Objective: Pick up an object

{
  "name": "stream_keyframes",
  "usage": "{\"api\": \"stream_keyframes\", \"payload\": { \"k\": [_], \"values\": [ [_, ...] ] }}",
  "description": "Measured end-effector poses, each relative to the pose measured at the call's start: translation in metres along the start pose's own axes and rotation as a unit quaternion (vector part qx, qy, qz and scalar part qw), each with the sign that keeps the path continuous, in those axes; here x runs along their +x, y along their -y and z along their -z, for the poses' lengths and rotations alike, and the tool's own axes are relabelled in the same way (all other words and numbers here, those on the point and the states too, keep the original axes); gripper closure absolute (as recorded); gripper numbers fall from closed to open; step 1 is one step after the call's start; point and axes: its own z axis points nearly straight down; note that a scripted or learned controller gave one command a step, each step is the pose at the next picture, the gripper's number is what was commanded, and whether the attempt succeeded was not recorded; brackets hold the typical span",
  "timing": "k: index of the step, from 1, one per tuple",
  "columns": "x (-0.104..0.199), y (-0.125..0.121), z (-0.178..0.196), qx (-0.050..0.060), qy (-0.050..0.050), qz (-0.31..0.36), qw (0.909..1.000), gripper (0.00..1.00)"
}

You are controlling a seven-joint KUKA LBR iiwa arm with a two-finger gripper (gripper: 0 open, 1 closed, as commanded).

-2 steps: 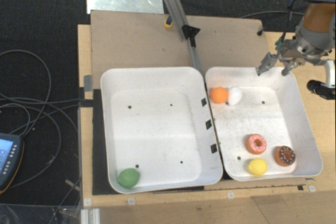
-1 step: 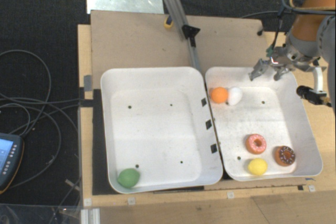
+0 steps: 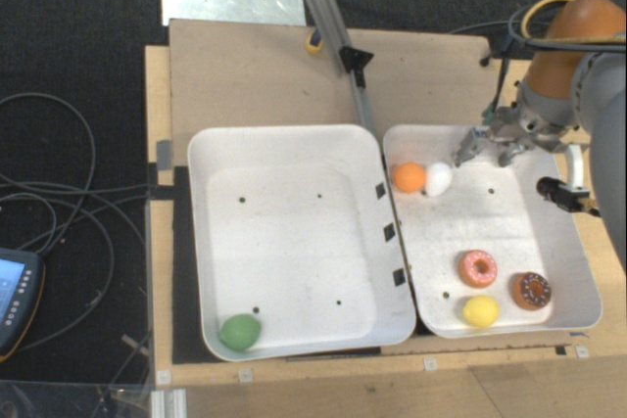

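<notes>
In the right bin (image 3: 509, 210), an orange ball (image 3: 409, 177) and a white ball (image 3: 438, 179) touch each other near the far left corner. A pink-iced donut (image 3: 478, 268), a chocolate donut (image 3: 533, 290) and a yellow lemon (image 3: 480, 311) lie near its front edge. A green ball (image 3: 239, 332) rests in the front left corner of the left bin (image 3: 284, 240). My gripper (image 3: 485, 155) hangs over the right bin's far edge, just right of the white ball. It is open, with nothing between its fingers.
A grey pole (image 3: 323, 0) slants across the bench behind the bins, ending near the gap between them. The two bins meet along a divider with black clips (image 3: 389, 230).
</notes>
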Motion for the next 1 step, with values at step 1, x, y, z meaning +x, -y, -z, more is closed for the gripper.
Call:
{"api": "stream_keyframes", "payload": {
  "k": [1],
  "values": [
    [-0.0004, -0.0011, 0.0130, -0.002, 0.001, 0.002, 1.0000, 1.00]
  ]
}}
